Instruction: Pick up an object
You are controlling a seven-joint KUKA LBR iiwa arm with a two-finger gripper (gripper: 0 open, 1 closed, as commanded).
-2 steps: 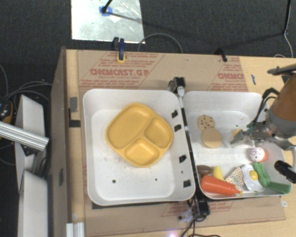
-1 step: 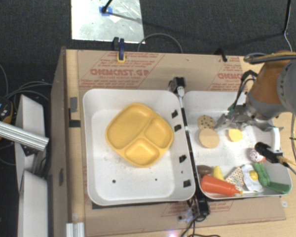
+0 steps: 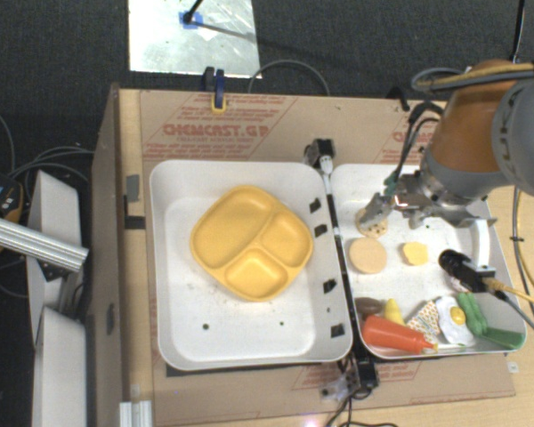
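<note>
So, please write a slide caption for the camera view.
Arm's pincer hovers over right bin of toy food; yellow divided plate lies in left bin.

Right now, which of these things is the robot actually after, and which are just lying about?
Part of the job:
hand
round tan disc
yellow chunk
toy carrot
fried egg toy

Lying about:
yellow divided plate
blue clamp
silver sheet

Illumination is even and moderately bright, apparently from overhead. The two white bins (image 3: 249,265) read clean without blown highlights. Above the bins, a reflective sheet (image 3: 191,23) shows mottled glare. Shadows are soft and short, lying close under the yellow tray (image 3: 252,243) in the left bin. Focus is slightly soft overall; the printed lettering above the bins stays legible. Dark surroundings lose detail.
</note>
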